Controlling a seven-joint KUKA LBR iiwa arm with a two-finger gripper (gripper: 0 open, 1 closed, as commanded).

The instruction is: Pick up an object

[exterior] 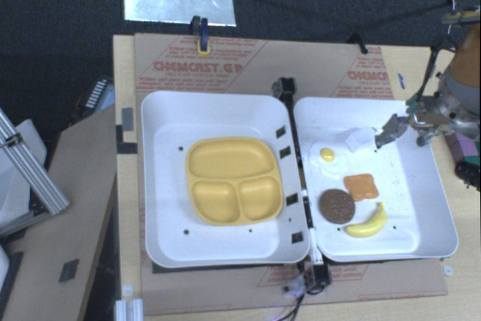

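Since the gripper [387, 133] hangs over the right bin [436, 192] with jaws whose opening cannot be told, it should be lowered straight onto one single item, such as the fried egg [328, 156], kept apart from its neighbours.

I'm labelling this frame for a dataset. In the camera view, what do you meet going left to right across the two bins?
Yellow divided tray in the left bin → fried egg → brown round cookie → orange toast slice → the hand over the right bin. The banana overlaps others, so it is omitted.
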